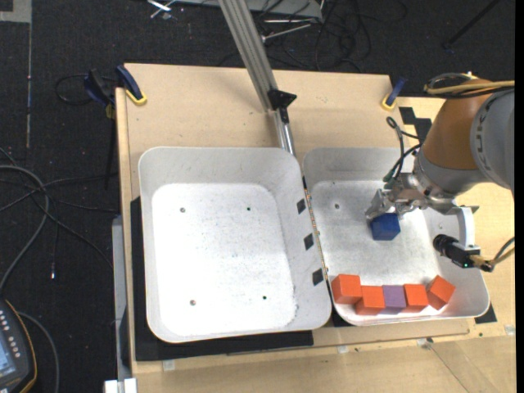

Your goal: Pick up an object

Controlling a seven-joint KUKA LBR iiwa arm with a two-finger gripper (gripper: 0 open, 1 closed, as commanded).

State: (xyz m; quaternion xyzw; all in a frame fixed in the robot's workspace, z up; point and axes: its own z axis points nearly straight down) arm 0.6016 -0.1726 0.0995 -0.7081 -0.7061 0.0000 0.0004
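end effector (pixel 391 205) sits right on top of blue cube (pixel 385 226) in right bin (pixel 360 164), grip state can't tell; cube looks light, rigid, take 2 opposite flat sides

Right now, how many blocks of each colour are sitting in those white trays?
Orange blocks: 4
Purple block: 1
Blue block: 1, right at the gripper
Total: 6, all in the right bin

The arm (pixel 483 142) is a thick grey cylinder with a broad orange band (pixel 453 133) above its metal gripper (pixel 391 207), and thin black cables (pixel 401 150) loop just beside it.
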